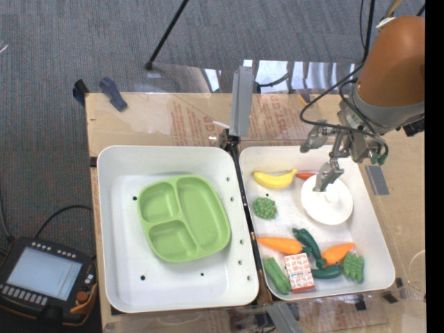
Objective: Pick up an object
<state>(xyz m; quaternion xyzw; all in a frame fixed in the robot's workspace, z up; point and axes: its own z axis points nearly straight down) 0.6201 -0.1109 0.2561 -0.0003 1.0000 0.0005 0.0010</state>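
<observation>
Overhead, the gripper (328, 177) hangs above a white disc (327, 202) in the right bin (378, 238); whether its fingers are apart, I cannot tell. A banana (274, 179) lies just left. The cardboard-topped bench (159, 120) stands on grey carpet (83, 26).

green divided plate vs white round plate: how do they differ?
The green divided plate is a rounded rectangle with three compartments; the white round plate is a plain disc. The green plate sits alone in the left bin; the white plate lies in the right bin among toy food. The green plate looks larger. The end effector is over the white plate, apart from the green plate. Both lie flat.
</observation>
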